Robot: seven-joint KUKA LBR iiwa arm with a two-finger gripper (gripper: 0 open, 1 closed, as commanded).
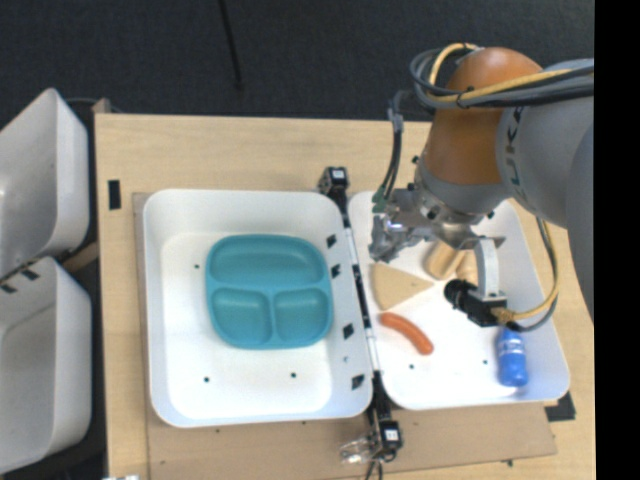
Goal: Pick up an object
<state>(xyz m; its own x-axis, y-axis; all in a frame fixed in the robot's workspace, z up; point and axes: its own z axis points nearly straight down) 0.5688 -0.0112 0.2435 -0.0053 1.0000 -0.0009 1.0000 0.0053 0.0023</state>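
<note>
The pale wooden table carries two shallow white plastic bins side by side. The left bin holds a teal three-compartment plastic plate near its middle. The right bin is the landmark for the rest. Over its upper half hangs the grey arm with the orange band. The metal claw sits low at the right bin's upper left corner, close to the wall shared with the left bin. How far the claw stands apart cannot be told from above, and nothing is seen between its parts.

Just below the claw lies a cream wedge-shaped block. A tan rounded piece lies beside the claw, toward the bin's middle. An orange sausage-shaped toy lies below the wedge. A small blue bottle lies near the bin's lower right corner.
</note>
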